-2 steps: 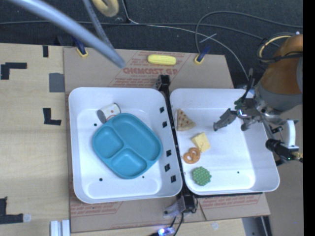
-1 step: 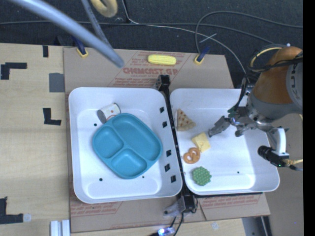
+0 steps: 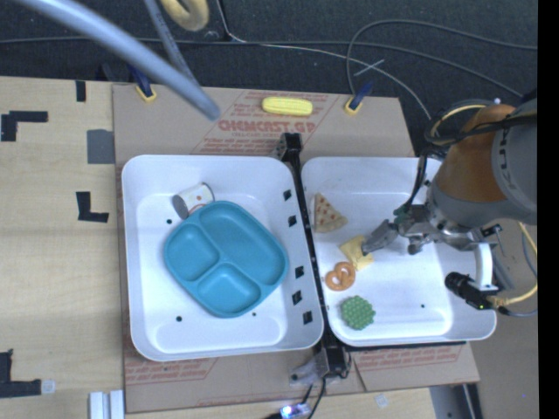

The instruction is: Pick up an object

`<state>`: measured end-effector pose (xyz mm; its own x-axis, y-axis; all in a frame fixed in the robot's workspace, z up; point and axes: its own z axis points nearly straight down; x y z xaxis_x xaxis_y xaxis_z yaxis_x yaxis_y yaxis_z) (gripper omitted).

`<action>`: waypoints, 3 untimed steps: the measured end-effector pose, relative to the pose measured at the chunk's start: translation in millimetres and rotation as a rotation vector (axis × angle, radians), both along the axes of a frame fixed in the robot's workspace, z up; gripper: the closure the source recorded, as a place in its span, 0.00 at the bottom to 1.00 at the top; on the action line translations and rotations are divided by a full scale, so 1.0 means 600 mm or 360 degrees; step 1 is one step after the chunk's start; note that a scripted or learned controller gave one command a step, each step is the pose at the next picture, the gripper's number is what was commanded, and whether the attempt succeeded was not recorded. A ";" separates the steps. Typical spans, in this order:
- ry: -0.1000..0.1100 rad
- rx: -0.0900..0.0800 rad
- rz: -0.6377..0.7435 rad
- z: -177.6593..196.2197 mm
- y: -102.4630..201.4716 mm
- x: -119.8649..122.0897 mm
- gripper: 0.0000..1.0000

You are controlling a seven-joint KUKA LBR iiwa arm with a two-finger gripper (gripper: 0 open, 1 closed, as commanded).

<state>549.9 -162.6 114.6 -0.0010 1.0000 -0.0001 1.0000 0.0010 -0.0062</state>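
Green piece [image 3: 357, 312]: a round, bumpy green item is lying near the front edge of the right bin [image 3: 437, 321], closest to the viewer.

Pretzel [image 3: 340, 277]: a small orange-brown ring is sitting just behind the green piece, toward the divider [image 3: 301, 234] between the two bins.

Yellow piece [image 3: 354, 252]: a pale yellow wedge is resting just behind the pretzel, near the middle of the right bin; I am judging this to be the thing being picked.

Gripper [image 3: 370, 242]: the claw is reaching in from the bin's right side, with its dark tip sitting right at the yellow piece's right-hand edge. Whether its fingers are apart or together I cannot tell.

Key relation: the yellow piece is lying directly ahead of the claw tip, toward the divider, so the coming move is looking like a very short push leftward and down. The piece seems to be stretching along the same line as the claw's reach.

Pizza slice [image 3: 327, 214]: a tan triangular slice is lying farther back, close to the divider.

Left bin [image 3: 140, 260]: a blue sectioned tray [image 3: 224, 257] is filling its middle, with a small white cup [image 3: 193, 201] tipped on its side behind it.

Corn cob [image 3: 286, 106]: a yellow cob is lying on the cardboard [image 3: 253, 125] beyond both bins.
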 end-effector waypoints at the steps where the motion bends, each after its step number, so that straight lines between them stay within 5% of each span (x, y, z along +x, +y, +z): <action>1: -0.0005 0.0001 0.0003 0.021 0.001 0.002 1.00; 3: -0.0019 -0.0003 0.0000 0.227 0.007 -0.008 1.00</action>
